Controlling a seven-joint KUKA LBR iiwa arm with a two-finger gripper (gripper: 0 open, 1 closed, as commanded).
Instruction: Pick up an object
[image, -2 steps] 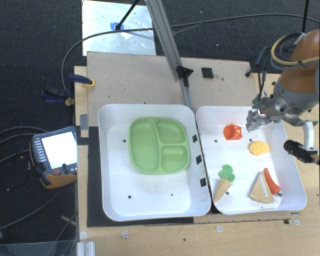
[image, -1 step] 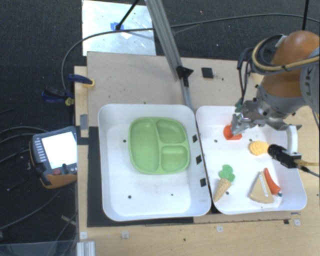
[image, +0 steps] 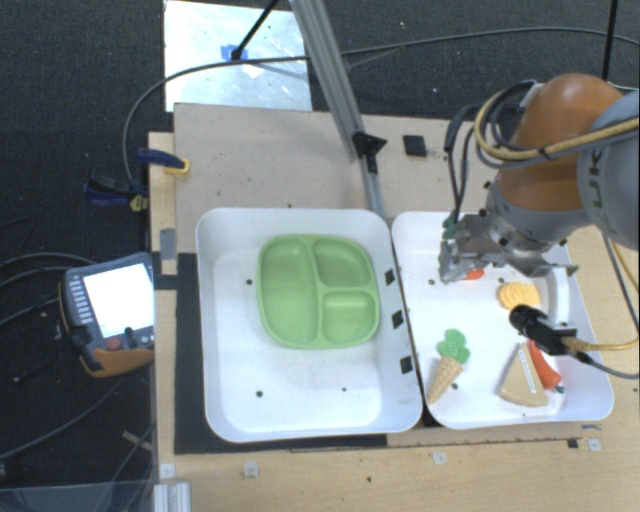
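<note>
- Hovering low over the right bin (image: 420, 300), the end effector (image: 462, 266) is positioned beside a small orange-red object (image: 474, 272); its opening state cannot be told.
- Slippage is judged likely if closure lands off-centre.

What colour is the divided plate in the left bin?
Light green; the plate shows best in the camera view.

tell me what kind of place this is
Probably a robotics lab bench for pick-up trials: a grey arm reaching over two white bins, toy food such as an ice cream cone, and a teach pendant.
</note>
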